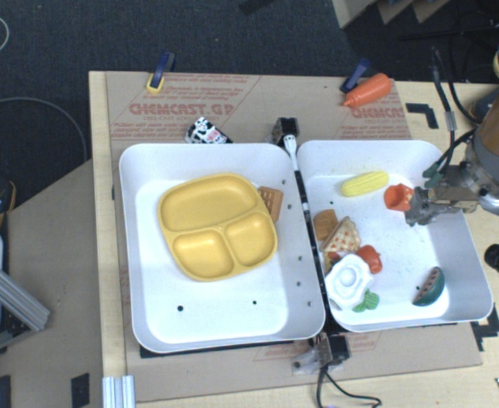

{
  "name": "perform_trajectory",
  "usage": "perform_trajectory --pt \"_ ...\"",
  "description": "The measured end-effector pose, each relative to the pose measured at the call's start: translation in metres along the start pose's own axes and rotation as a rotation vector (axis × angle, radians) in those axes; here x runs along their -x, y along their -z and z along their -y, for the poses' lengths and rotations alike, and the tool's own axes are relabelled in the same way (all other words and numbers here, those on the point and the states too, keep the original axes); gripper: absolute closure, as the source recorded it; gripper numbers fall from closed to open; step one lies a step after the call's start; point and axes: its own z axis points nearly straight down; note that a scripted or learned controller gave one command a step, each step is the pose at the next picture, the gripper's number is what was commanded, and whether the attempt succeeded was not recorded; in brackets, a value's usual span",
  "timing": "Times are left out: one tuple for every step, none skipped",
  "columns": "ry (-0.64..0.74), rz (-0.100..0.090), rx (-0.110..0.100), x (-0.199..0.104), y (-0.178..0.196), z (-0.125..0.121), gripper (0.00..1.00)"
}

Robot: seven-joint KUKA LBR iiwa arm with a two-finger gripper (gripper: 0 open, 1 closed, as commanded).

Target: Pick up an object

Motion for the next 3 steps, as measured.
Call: perform_trajectory --pt "0.000 0.000 0.000 0.000 0.000 0.000 0.00" --pt "0.000 -0.002 -0.007 -0.009 -0.051 0.006 0.00" --pt "0.000 -0.002 -0.007 -0.016 -0.108 -0.001 0.00"
